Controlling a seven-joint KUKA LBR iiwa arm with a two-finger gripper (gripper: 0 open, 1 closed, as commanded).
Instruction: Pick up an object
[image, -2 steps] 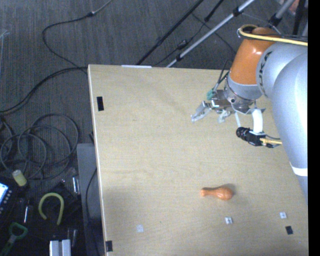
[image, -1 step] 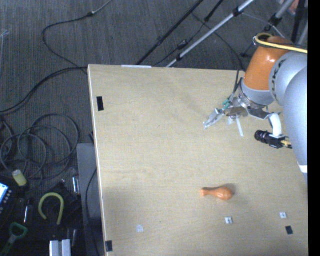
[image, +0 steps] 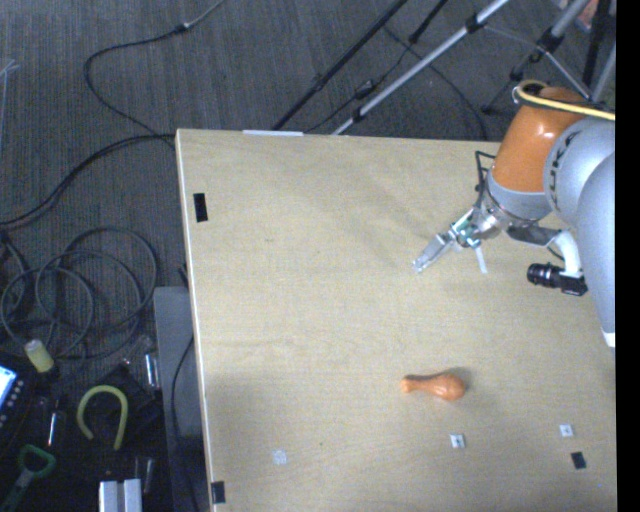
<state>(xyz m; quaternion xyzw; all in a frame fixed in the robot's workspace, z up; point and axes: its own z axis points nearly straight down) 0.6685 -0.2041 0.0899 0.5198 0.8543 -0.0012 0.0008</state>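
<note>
Tan bench top (image: 300, 300) bears orange object (image: 436, 386) (lying flat).

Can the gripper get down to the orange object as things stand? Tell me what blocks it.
Probably yes. The gripper hangs above the bare bench, apart from the orange object, which lies alone nearer the camera. Nothing lies between them.

Arm's fingers (image: 450, 247) spread above bench (image: 300, 300), orange object (image: 436, 386) apart.
</note>
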